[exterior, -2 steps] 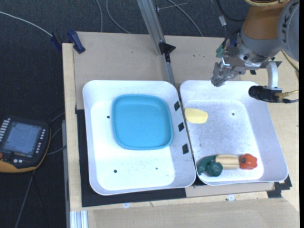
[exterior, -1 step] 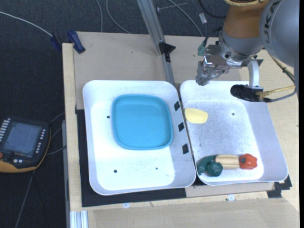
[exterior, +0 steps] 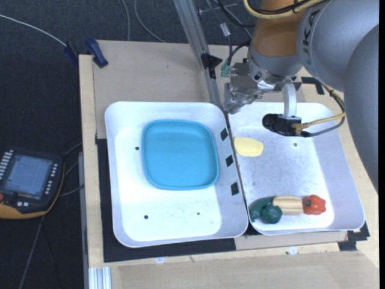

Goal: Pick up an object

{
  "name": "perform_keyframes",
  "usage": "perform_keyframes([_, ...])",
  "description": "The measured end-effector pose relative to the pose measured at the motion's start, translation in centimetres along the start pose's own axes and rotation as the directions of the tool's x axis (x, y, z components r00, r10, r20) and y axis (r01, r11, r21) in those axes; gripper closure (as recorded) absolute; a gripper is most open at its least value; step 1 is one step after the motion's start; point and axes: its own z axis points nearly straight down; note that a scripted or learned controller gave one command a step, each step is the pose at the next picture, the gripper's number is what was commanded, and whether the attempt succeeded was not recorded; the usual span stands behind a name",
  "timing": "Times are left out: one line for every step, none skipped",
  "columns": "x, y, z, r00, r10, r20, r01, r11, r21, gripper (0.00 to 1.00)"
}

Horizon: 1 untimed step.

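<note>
Green lump (exterior: 266, 212), tan stick (exterior: 288, 205) and red piece (exterior: 313, 205) line the right bin's (exterior: 295, 173) six o'clock edge; a yellow piece (exterior: 248, 147) lies at ten. Pincer (exterior: 236, 101) hovers at eleven; apart or together, I cannot tell. Approach step, I judge; next, lower over the yellow piece.

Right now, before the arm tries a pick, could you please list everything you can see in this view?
left bin: 1, white, on the bench
right bin: 1, white, beside it
plate: 1, blue, in left bin
flat piece: 1, yellow, right bin, by its left wall
lump: 1, green, right bin's near edge
cylinder: 1, tan, right of lump
round item: 1, red, right of cylinder
pendant: 1, grey-orange, floor, left
clamp: 1, blue, bench's far-left corner
arm: 1, grey, orange band, from right
gripper: 1, grey, over bins' far seam
</note>
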Motion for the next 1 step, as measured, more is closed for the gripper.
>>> perform_keyframes([4.8, -0.62, 1.22, 1.0, 0.0, 0.0, 0.0, 1.0, 0.001, 1.0])
